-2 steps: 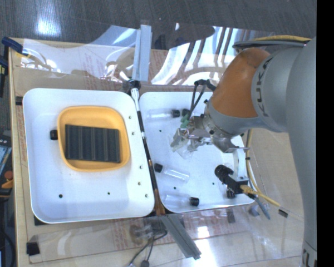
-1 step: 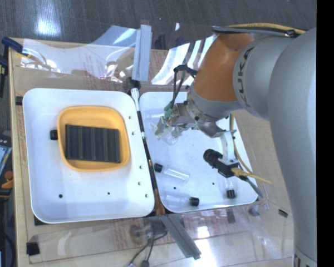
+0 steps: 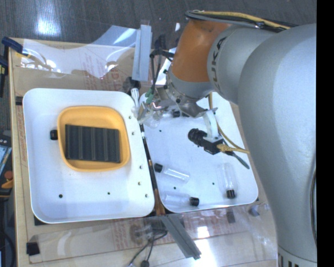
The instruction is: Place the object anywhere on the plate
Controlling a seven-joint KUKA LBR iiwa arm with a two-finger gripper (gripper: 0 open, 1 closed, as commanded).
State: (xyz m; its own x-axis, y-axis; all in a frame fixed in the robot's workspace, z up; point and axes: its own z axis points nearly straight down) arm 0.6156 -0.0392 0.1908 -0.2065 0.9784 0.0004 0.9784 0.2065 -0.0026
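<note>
Gripper (image 3: 150, 105) low, tube (image 3: 172, 174) lying near-level

Bench (image 3: 72, 235) bears left bin (image 3: 39, 193), right bin (image 3: 242, 191), side by side.

Yellow plate (image 3: 92, 117) with dark ribbed centre, white bins (image 3: 39, 193), grey arm (image 3: 278, 93), orange band (image 3: 195, 52)

Yellow plate (image 3: 93, 115) in left bin (image 3: 39, 193); pincer (image 3: 150, 105) over right bin's (image 3: 242, 188) far-left corner.
</note>
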